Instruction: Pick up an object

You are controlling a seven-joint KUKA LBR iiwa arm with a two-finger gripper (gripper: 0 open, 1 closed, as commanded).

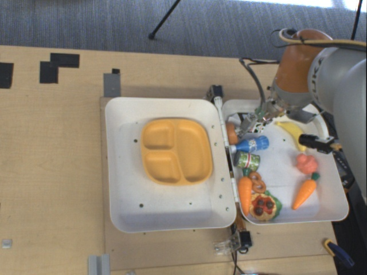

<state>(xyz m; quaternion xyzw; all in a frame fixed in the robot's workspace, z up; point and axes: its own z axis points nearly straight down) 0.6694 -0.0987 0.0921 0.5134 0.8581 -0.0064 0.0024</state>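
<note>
Two bins: shallow white trays sit side by side on the pale wooden tabletop [51, 153], the left bin [123, 211] larger in view than the right bin [332, 208].
Left bin: holds a yellow divided plate [175, 150], lying flat near its middle.
Arm: grey with an orange band [295, 67], it reaches in from the right and bends down over the far left corner of the right bin.
Claw: [256, 122] low over the clutter at that corner, just above the blue bottle; whether its fingers are wide or narrow cannot be told from this angle, and nothing is seen between them.
Task objects: all lie in the right bin. A blue bottle [252, 144] lies on its side by the left wall, a green can [248, 160] just below it.
Near wall: an orange carrot [245, 193] lies beside a pizza slice toy [265, 205].
Right side: a second carrot [305, 192] lies tilted, a pink lump [307, 164] above it, a yellow banana [291, 132] farther back.
Beyond the tabletop: grey carpet [86, 10].
</note>
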